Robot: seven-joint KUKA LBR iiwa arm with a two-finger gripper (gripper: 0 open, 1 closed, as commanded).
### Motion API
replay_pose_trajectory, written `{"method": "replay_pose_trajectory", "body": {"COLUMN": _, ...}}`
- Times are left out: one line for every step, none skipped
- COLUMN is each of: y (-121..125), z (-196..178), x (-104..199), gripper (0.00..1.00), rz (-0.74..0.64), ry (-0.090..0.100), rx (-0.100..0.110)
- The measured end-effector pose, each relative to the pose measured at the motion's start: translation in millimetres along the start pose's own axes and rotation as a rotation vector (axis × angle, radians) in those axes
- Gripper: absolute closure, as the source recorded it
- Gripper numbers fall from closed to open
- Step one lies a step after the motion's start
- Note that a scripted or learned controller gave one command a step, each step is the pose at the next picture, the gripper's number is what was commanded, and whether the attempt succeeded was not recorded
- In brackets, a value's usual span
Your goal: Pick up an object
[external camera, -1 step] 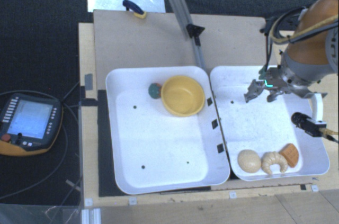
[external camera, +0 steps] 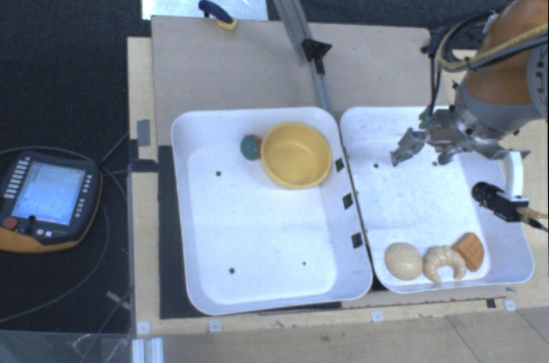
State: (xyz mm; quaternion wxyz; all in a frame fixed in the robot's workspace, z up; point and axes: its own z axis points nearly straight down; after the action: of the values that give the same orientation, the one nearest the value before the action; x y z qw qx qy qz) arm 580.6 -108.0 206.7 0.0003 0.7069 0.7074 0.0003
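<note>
My gripper (external camera: 426,151) hangs over the upper part of the right bin (external camera: 377,207), open, with nothing between its fingers. Along that bin's front edge lie a pale round bun (external camera: 403,261), a croissant (external camera: 444,263) and an orange toast-like piece (external camera: 469,251), all well below the gripper. In the left bin (external camera: 249,267) a yellow bowl (external camera: 296,155) sits at the back right, and a small dark green ball (external camera: 250,147) touches its left side.
A slanted metal pole (external camera: 292,5) crosses the board behind the bins. At the far left lies a teach pendant (external camera: 47,200). A black fitting (external camera: 493,200) sits by the right bin's right wall.
</note>
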Motion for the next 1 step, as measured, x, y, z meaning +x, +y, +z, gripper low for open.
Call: {"method": "replay_pose_trajectory", "body": {"y": 7.9, "z": 46.7, "x": 1.6, "gripper": 0.00, "rz": 0.000, "ry": 0.000, "rx": 0.004}}
